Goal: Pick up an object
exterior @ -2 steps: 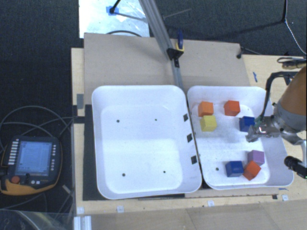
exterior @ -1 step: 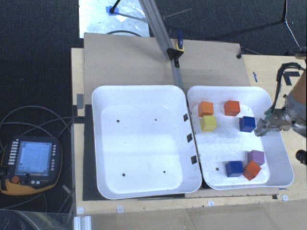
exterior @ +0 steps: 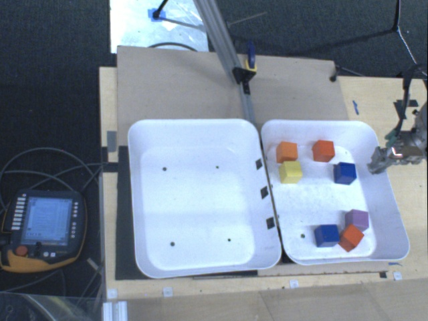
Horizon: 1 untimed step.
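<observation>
7 small blocks lie in the right bin. The blue block, nearest the gripper at the bin's right rim, looks light, stiff and smooth; its flat opposite faces suit a pinch.

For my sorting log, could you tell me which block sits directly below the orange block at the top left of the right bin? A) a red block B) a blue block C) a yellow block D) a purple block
C: the yellow block sits just under the orange block in the right bin.
</observation>
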Motion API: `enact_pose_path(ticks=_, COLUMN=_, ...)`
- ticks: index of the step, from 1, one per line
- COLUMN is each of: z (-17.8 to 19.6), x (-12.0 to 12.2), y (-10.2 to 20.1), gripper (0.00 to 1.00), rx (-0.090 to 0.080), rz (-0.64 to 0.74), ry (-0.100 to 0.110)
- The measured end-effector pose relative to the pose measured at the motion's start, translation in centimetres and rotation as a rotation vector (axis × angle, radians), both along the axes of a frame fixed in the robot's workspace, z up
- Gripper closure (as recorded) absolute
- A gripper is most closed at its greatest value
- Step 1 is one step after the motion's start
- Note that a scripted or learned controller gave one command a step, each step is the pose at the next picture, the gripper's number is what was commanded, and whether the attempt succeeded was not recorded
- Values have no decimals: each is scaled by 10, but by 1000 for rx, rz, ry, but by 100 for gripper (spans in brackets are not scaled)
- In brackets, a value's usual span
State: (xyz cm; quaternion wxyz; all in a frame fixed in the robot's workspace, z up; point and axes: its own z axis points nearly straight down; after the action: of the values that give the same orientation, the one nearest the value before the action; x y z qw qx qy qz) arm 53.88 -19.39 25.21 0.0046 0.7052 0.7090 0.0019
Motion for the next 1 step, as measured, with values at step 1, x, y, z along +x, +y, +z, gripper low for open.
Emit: enact_pose_path(ticks=1, z=-6, x=-10, y=49, gripper=100, rx=5, rz=4, ry=8)
